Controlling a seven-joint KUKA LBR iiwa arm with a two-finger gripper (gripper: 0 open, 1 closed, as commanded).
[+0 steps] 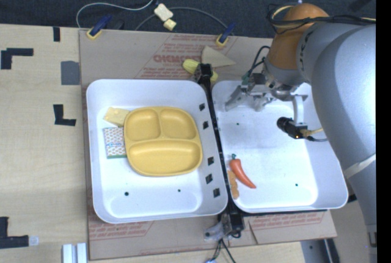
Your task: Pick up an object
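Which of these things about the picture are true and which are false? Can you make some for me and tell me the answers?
1. The yellow plate with three sections sits in the left bin. True.
2. The toy carrot lies in the left bin. False: it lies in the right bin, near its left wall.
3. The claw is up near the far end of the right bin. True.
4. The claw is touching the carrot. False: the carrot lies well apart from it, toward the near end of the bin.
5. A small checked sponge lies beside the plate's left edge. True.
6. The plate is red. False: it is yellow.
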